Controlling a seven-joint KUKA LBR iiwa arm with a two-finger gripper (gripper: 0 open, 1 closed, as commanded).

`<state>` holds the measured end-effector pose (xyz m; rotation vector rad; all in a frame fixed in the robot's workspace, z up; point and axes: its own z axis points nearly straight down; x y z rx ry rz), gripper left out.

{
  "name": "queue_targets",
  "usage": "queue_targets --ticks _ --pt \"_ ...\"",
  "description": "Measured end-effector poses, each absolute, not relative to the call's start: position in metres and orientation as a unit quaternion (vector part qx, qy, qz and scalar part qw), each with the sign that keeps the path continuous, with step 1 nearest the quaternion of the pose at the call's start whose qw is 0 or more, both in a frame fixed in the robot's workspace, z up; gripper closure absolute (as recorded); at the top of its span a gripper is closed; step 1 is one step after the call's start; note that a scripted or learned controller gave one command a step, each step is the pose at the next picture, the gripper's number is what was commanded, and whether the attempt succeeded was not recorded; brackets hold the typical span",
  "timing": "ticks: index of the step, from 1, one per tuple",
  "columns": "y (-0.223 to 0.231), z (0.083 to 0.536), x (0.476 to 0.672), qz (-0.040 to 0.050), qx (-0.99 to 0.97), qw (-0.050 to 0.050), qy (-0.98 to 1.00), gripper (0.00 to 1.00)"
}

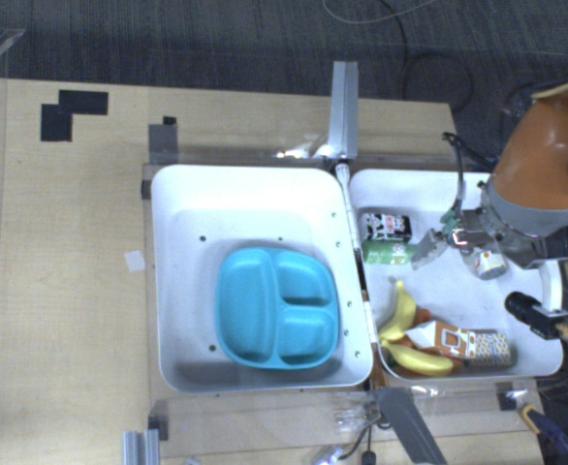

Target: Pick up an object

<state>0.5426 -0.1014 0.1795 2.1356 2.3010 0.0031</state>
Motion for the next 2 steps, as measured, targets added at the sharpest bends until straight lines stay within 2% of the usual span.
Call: queue_targets --ticks 1,2 --pt "-0.109 0.090 0.523 0.0049 0.702 0.006 0.712 0.00" --pt "-0.130 0.090 0.588 0.0042 0.626 0.006 0.779 0.00"
